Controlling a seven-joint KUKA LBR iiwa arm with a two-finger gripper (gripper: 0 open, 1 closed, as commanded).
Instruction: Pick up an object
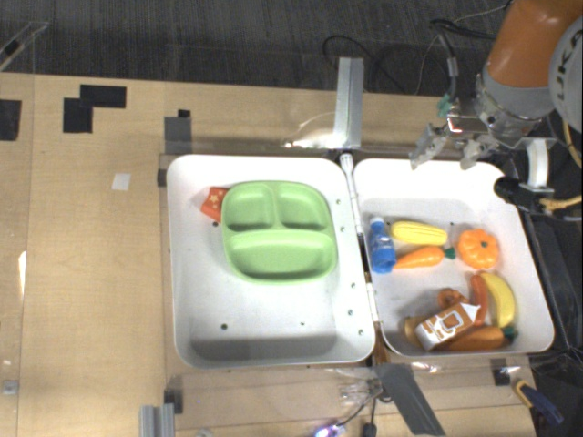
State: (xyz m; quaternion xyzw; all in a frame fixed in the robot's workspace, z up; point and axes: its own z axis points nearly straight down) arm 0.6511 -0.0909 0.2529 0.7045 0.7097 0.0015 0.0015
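A pale wooden worktop (82,271) carries two shallow white bins side by side, with dark carpet beyond its far edge. The task names no particular object, so the candidates are the toy foods heaped in the right bin (428,198): a corn cob (419,234) lying across the middle, a carrot (419,259) just below it, a blue bottle (380,246) touching the bin's left wall, an orange pumpkin (478,249) to the right, a banana (500,299) near the right wall, and a brown carton (444,327) lying over some sausage-like pieces at the near end. These things crowd the bin's near half; its far half is bare.

The left bin (191,271) holds a green divided plate (276,229) with a small red-orange piece (213,204) tucked at its left rim.

The pincer (453,148) hangs above the far rim of the right bin, well apart from all the toys, its two fingers spread and nothing between them. The grey arm with its orange band (528,25) rises behind it at the upper right.

By my reading the pick has not begun: this is the approach step, with the pincer released and raised. The next move calls for travelling toward the near side over one item, then descending. The corn or the pumpkin looks the easiest target, each having some free space around it; the carton pile is cluttered and would likely slip or jam.
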